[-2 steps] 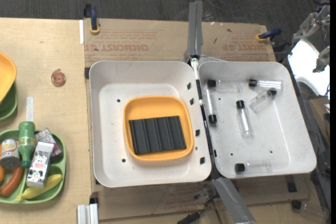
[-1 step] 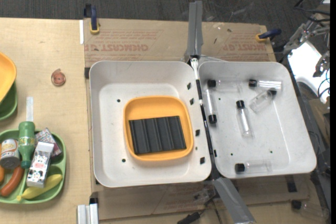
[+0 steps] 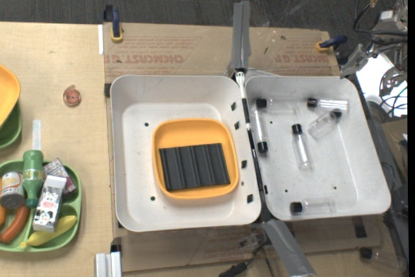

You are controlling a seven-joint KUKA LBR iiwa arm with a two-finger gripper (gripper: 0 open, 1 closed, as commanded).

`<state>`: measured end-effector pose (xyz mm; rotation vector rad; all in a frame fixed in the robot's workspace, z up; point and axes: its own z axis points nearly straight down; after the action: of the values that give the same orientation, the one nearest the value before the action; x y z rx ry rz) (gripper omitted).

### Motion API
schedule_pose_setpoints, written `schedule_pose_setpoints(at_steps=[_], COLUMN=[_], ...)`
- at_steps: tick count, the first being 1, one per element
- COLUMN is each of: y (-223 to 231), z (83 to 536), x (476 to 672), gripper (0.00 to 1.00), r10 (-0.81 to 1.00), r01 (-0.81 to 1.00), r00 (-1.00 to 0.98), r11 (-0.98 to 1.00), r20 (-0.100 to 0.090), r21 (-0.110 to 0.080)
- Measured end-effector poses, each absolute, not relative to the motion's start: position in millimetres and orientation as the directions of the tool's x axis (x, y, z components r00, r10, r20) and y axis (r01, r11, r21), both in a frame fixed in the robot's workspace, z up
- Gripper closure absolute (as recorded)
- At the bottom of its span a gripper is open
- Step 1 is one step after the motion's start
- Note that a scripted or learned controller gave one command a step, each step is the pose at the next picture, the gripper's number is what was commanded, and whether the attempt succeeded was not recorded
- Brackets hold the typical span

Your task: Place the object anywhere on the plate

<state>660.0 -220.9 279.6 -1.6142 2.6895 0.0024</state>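
Five vials [image 3: 300, 146] lie in the right bin [image 3: 363, 198], 3 o'clock of the plate [image 3: 194, 128]; nothing placed, claw state unknowable.

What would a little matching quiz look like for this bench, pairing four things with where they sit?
Things:
1. orange plate
2. dark ribbed block
3. clear vials with black caps
4. green bottle

Places:
A. on the green tray at the bench's left
B. loose in the right bin
C. lying on the plate
D. in the middle of the left bin

Pairs: 1-D, 2-C, 3-B, 4-A
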Motion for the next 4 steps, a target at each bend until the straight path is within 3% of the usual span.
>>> schedule_pose_setpoints(at_steps=[1,2,3,4], y=[-221.5,-221.1,-221.3,-220.9], z=[289.0,339.1,339.0,331.5], x=[660.8,660.1,660.1,659.9], gripper=[1.0,1.0,0.0,0.0], r10=[-0.879,-0.936,-0.936,-0.999], r01=[-0.879,-0.936,-0.936,-0.999], r00=[-0.476,-0.352,-0.352,-0.033], r11=[0.477,0.352,0.352,0.033], r20=[-0.011,-0.005,-0.005,-0.005], r21=[-0.004,-0.004,-0.004,-0.003])
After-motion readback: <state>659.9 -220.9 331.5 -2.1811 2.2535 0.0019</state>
